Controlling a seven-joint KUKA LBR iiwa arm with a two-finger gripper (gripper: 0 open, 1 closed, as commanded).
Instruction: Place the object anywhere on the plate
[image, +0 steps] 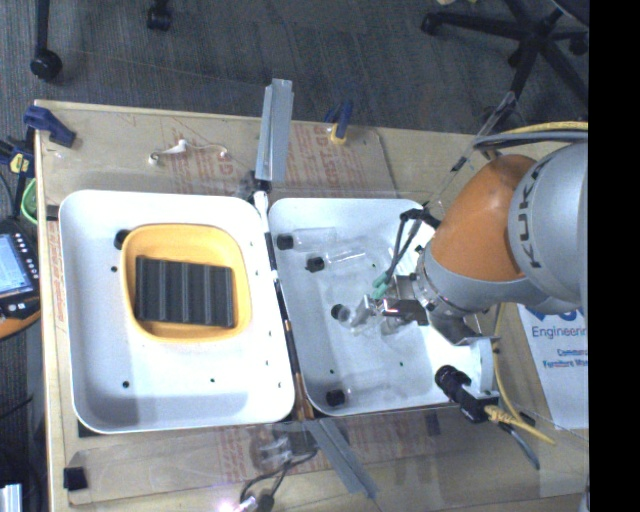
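Hovering gripper (372, 312) over right bin (300, 350), small blurred object (341, 314) beside it, axis unclear

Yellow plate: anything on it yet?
Yes: the plate in the left bin carries a dark ribbed block, covering its centre.
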